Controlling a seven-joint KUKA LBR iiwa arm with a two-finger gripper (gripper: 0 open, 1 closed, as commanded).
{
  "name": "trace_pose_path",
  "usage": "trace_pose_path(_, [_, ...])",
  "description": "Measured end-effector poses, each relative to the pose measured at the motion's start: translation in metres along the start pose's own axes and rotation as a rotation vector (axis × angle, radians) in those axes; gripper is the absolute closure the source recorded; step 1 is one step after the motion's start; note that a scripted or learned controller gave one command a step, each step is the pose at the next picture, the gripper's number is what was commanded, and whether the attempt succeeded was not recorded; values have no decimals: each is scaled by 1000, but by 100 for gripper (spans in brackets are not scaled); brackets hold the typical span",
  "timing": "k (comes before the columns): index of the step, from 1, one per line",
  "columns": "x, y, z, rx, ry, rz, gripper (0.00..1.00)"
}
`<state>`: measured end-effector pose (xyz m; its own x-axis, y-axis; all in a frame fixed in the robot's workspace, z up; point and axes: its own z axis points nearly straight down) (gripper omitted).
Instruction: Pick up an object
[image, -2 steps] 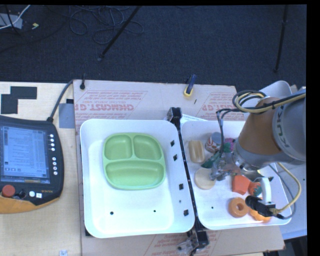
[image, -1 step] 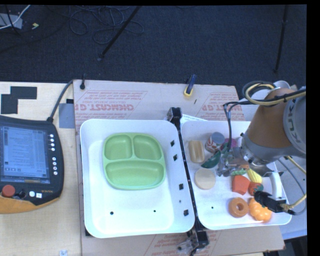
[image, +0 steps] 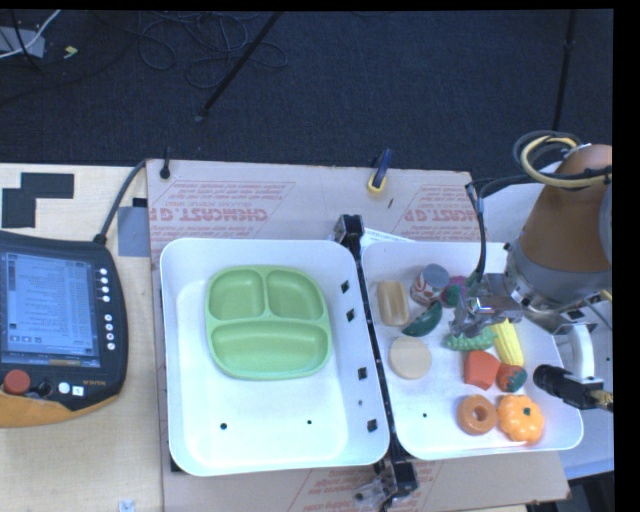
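While we cannot tell how our hand (image: 478, 312) is set, it sits low in the right bin (image: 440, 445) among toy food, touching the yellow corn (image: 509, 342), with the green divided plate (image: 268, 322) in the left bin (image: 190, 420).

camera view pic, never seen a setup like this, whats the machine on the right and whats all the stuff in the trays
One camera fixed above a bench looks down at a slant. The grey and orange machine on the right is a robot arm; its gripper is down among toy foods in the right bin. I cannot tell whether it grips anything.

That bin holds a corn cob, a pumpkin, a doughnut, a round biscuit, a bread piece and other small pieces.

The left bin holds a green divided plate. The screen device at the far left looks like the arm's control pad.
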<state>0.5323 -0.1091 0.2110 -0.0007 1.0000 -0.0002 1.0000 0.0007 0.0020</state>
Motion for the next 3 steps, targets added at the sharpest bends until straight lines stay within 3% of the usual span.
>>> trace_pose_path(1, [-1, 0, -17, 3, 1, -1, 100])
trace_pose_path(2, [44, 14, -9, 6, 2, -3, 100])
trace_pose_path(3, [63, 17, -19, 5, 2, -2, 100])
